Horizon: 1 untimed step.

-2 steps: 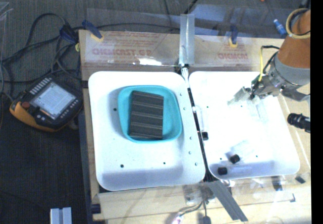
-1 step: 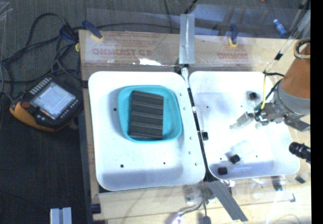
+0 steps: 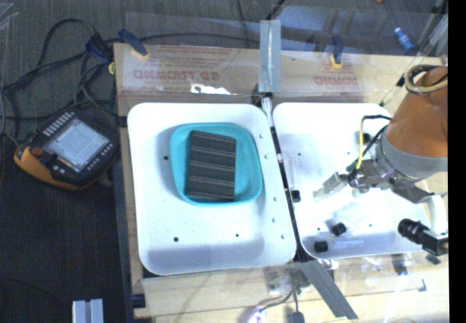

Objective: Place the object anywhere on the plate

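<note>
A dark grey ribbed block (image 3: 212, 164) lies flat on the teal plate (image 3: 251, 172) in the left bin (image 3: 211, 252). It covers most of the plate's middle, and nothing touches it. My gripper (image 3: 341, 183) hangs low over the middle of the right bin (image 3: 306, 132), well to the right of the plate. The view is too small to show anything held in it.
Two small black bits (image 3: 337, 228) (image 3: 320, 246) lie near the front of the right bin. A ridge (image 3: 280, 169) divides the two bins. A handheld control pad (image 3: 69, 148) with cables sits on the floor to the left.
</note>
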Available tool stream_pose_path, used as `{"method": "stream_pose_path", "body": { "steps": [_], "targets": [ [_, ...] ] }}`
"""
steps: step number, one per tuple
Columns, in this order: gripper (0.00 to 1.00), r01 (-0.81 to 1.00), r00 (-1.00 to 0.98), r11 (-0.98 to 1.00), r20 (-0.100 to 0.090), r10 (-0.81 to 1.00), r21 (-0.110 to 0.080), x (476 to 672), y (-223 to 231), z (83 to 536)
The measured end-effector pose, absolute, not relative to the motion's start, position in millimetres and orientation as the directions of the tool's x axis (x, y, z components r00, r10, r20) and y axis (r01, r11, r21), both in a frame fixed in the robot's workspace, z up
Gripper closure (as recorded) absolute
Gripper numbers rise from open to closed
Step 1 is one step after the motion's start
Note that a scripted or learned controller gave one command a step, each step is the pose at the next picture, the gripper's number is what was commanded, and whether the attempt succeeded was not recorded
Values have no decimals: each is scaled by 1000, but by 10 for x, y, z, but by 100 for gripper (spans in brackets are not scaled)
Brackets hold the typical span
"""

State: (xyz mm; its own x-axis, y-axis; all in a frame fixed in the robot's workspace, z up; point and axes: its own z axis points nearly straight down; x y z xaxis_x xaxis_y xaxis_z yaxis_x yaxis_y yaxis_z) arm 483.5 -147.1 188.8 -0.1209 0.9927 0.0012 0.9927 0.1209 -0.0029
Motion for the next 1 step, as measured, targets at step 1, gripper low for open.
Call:
{"method": "stream_pose_path", "body": {
  "steps": [1],
  "targets": [
    [0,912,-411,411,-1,912,0,4838,-1996,2008]
  ]
}}
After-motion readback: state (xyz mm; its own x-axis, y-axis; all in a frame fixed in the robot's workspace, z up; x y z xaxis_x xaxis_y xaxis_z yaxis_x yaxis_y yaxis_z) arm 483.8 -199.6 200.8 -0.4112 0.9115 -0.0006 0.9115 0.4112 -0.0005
